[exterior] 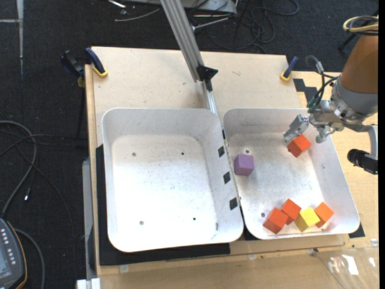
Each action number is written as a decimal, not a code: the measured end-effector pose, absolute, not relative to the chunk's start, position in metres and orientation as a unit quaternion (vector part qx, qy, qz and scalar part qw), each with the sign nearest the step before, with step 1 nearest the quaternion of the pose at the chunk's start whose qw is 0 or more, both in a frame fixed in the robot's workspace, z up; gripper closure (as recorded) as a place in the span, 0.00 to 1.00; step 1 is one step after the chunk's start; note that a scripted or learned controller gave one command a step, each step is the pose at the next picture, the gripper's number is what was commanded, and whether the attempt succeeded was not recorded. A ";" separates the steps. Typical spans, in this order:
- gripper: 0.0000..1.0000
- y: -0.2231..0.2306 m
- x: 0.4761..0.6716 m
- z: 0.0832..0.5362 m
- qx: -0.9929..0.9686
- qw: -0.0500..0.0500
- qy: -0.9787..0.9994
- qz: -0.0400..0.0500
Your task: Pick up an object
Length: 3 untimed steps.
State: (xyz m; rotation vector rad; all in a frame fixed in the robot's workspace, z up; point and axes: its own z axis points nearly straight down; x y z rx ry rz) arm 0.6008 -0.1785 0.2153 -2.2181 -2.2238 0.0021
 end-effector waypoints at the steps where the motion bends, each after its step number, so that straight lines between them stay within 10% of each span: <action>1: 0.00 -0.197 0.567 0.094 -0.708 0.002 -0.706 0.001; 2: 0.00 -0.160 0.564 0.199 -0.705 -0.004 -0.709 -0.003; 3: 0.00 -0.128 0.597 0.206 -0.705 -0.002 -0.710 -0.002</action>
